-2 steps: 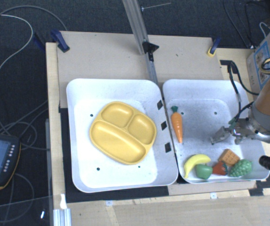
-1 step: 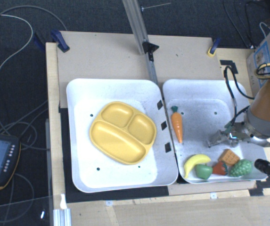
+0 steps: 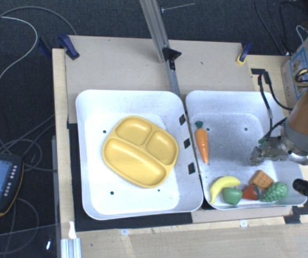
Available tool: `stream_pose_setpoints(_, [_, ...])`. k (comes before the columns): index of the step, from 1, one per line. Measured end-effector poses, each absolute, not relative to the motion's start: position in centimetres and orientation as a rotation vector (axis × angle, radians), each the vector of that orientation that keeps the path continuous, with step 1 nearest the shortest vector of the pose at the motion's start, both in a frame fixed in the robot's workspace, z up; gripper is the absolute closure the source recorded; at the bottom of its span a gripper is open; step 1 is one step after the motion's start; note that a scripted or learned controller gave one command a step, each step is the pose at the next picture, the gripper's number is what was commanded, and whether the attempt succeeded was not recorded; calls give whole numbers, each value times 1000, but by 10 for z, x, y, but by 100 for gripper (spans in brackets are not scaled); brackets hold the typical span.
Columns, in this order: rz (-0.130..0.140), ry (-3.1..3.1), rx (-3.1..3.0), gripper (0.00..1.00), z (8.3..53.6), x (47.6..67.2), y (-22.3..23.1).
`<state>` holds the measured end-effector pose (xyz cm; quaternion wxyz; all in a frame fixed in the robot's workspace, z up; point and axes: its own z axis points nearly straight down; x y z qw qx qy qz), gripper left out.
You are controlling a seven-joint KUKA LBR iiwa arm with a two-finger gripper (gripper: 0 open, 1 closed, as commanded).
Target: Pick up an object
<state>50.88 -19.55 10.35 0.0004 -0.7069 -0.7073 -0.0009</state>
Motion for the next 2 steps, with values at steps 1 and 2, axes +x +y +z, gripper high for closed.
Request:
stream_pose_setpoints(1, [-5, -2228, -2226, 100, 166, 514, -201])
stream_pose_setpoints(2, [-5, -2228, -2223, 100, 212, 511, -196])
